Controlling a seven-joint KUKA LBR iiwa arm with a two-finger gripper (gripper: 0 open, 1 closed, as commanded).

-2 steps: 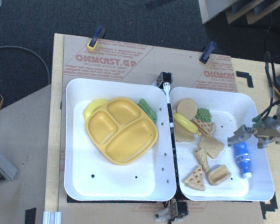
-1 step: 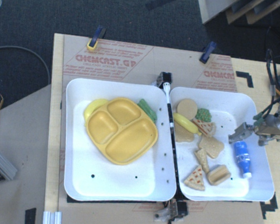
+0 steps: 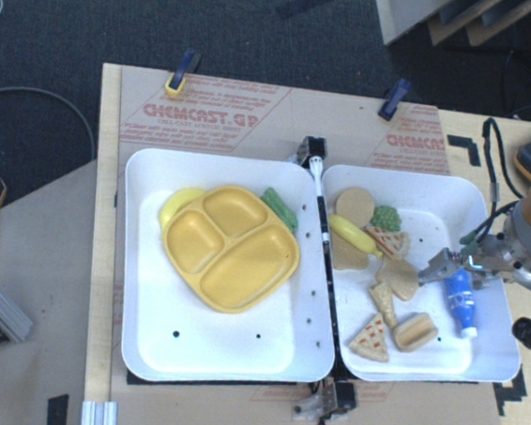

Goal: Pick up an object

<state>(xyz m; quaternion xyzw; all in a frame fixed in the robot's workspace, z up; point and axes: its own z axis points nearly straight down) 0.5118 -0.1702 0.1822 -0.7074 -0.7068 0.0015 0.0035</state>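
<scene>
Blue bottle [image 3: 461,304] beside tool [image 3: 441,266], right bin [image 3: 491,358].

Blue bottle [image 3: 461,303] with white cap, lying on its side at the right of the right bin [image 3: 438,189], cap end toward lower right, apart from the food pieces.

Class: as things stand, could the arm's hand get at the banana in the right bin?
Probably yes. The banana lies on top of the other food, uncovered, and the hand hovers in the same bin with only low items between.
</scene>
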